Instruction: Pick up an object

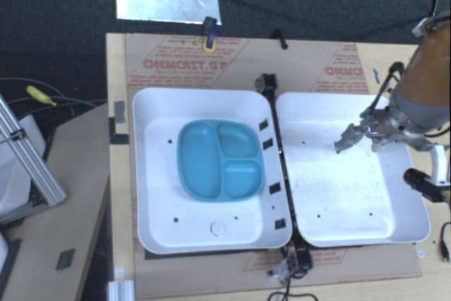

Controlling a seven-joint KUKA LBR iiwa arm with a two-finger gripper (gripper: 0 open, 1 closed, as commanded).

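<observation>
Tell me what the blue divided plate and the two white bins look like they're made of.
Blue divided plate: likely molded plastic, with a smooth, even colour and soft sheen. Left bin and right bin: probably thin formed plastic, glossy white with rounded rims.

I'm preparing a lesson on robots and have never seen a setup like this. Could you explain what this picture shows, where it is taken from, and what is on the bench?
The picture comes from one fixed camera above the bench, looking down at a slant. Two shallow white bins sit side by side: the left bin and the right bin. A blue divided plate with three compartments lies in the left bin. The robot arm, reaching in from the right, is grey with an orange band. Its hand, the part meant for grasping, is over the right bin. Nothing can be seen between its fingers, so it holds no object here.
</observation>
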